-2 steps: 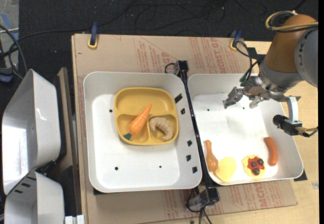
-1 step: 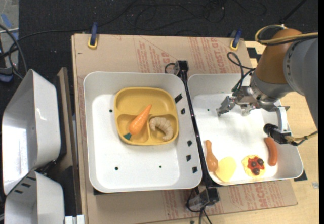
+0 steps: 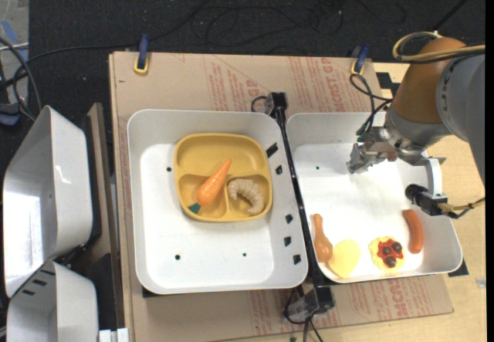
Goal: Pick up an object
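From above, my gripper (image 3: 361, 161) hung over the right bin (image 3: 340, 201); whether my jaws were open, I couldn't tell. The sausage (image 3: 415, 230) lay near the bin's right wall, long axis running near-to-far, well apart from me.

Text: red print on the cardboard sheet (image 3: 324, 82) under the bins only.
Printing appears upside down or at odd angles and too faint and small to read; a few strings near the top edge and along the bottom right. No legible labels elsewhere.
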Robot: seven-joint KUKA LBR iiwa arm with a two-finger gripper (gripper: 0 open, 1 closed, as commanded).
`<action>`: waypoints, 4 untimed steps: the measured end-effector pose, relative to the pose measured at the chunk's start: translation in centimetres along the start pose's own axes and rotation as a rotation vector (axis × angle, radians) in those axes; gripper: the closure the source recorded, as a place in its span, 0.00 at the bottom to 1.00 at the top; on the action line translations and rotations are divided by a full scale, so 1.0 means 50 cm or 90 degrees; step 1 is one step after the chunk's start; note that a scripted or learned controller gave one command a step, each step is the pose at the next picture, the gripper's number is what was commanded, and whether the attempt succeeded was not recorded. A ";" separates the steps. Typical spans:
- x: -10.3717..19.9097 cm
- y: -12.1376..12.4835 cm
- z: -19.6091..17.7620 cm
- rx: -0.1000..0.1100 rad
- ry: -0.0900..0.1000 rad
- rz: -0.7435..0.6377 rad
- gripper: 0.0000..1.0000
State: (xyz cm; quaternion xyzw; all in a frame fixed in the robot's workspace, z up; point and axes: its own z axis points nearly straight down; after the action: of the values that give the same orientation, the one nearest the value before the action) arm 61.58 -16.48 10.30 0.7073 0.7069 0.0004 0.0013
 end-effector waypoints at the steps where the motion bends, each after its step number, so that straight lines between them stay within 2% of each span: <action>1: -0.013 -0.004 -0.123 -0.002 0.000 0.001 1.00; 3: -0.008 0.015 -0.355 -0.004 -0.001 -0.003 1.00; 4: 0.099 0.042 -0.328 0.001 0.002 -0.005 1.00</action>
State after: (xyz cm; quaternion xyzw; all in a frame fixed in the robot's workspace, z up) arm 63.64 -11.48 26.71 0.7044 0.7098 0.0006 -0.0002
